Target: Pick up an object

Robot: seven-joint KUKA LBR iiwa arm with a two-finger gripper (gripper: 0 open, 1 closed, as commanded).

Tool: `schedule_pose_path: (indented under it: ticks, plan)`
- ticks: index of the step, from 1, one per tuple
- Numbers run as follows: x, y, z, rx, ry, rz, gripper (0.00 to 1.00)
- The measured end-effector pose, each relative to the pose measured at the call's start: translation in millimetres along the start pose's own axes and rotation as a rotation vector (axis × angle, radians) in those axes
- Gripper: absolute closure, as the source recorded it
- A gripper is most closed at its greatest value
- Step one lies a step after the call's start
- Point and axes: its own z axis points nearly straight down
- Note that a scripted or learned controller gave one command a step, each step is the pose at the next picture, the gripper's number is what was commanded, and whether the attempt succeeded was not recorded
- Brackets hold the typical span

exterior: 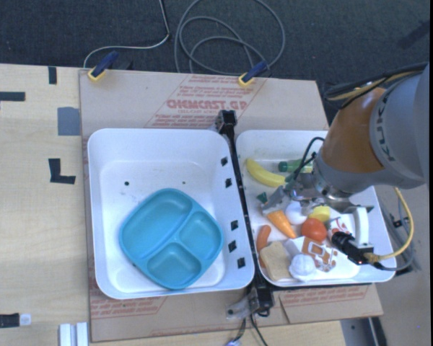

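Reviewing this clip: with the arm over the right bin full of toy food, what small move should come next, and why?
Probably a short straight descent toward the carrot. The gripper hangs above the right bin, close to the banana and the carrot, with nothing visibly held. The tomato and bread slice crowd nearby, so a slow drop looks safest.

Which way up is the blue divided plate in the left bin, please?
Right way up: the blue plate lies flat on the left bin floor with its three hollow compartments facing the camera.
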Motion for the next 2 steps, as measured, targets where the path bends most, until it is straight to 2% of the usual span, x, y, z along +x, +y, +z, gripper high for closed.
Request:
schedule_pose_path:
  ticks: [1, 2]
  plan:
    - [-5.6, -10.5, 30.0, -0.009, -0.001, -0.002, 0.00]
    - [-1.0, 6.0, 54.2, -0.005, -0.001, -0.001, 0.00]
